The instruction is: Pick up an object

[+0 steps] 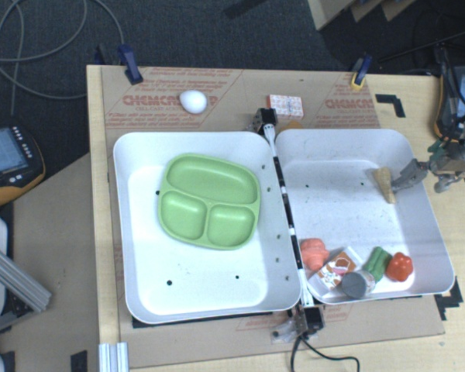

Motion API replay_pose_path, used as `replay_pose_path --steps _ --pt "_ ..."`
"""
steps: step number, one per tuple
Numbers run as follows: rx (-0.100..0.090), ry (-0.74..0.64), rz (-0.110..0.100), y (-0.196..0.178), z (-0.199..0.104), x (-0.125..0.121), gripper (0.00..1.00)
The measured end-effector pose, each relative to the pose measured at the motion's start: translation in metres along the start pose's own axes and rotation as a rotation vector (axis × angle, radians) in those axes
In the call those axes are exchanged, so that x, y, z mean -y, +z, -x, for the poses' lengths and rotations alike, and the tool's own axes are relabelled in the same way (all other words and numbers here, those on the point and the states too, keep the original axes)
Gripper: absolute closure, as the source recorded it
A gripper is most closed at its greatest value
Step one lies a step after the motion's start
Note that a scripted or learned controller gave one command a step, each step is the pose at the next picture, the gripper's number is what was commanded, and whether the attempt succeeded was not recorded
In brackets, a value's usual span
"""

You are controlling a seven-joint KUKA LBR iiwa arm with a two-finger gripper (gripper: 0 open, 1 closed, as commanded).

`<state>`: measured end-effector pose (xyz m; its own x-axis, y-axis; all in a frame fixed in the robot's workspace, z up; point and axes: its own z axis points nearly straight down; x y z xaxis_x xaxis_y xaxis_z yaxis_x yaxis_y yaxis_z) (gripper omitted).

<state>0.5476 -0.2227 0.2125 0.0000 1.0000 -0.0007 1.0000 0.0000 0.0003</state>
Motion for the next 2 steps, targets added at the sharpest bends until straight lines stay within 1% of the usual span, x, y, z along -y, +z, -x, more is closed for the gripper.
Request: replay_pose_path --steps 1,2 --pt "-0.005 -0.002 -0.004 0.122 -0.008 -0.028 0.0" --pt "0.0 -0.001 0.002 0.128 -0.022 -0.071 0.0"
